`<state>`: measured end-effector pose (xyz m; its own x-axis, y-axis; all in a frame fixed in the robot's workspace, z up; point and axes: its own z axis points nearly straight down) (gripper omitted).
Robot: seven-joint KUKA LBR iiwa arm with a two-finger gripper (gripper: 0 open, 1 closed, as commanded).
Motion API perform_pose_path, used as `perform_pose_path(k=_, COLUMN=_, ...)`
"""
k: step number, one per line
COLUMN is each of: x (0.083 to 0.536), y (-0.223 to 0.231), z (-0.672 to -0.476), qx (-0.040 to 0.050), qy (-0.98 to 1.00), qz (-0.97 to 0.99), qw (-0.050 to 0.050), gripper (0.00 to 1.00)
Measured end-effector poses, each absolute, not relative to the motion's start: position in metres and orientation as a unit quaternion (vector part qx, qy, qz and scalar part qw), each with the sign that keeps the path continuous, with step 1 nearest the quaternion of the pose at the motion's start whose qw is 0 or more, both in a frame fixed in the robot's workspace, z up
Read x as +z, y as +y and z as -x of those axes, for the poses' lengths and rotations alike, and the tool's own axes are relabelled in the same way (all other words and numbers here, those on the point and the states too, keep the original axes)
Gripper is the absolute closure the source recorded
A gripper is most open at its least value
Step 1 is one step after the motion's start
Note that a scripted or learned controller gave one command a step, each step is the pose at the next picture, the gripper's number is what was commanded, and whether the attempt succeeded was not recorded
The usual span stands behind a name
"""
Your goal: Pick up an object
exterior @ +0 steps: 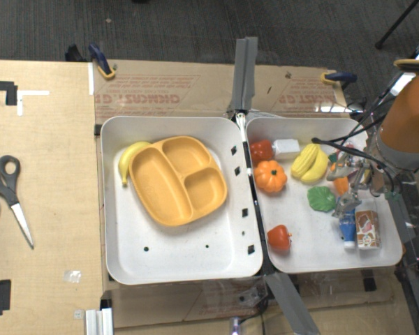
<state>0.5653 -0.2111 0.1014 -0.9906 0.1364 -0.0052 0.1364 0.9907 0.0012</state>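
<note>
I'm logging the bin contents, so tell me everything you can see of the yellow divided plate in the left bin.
The yellow divided plate is a rounded tray that looks like matte plastic, with three compartments, one long and two smaller, split by raised ridges. All three hold nothing. It lies flat and right side up, turned at a slant, in the upper middle of the left bin. A banana lies against its upper left rim, seemingly touching it.

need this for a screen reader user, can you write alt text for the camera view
From the right, the gripper hangs over the right bin, above a green toy, a blue item and a small carton; bananas, a pumpkin and a tomato lie nearby. The left bin holds a yellow divided plate and another banana.
</note>
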Motion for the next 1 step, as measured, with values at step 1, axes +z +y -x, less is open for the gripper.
perform_pose_path(k=1, x=0.0923, y=-0.2178, z=-0.5254, qx=0.0002, qy=0.998, qz=-0.069, qw=0.001, gripper=0.00)
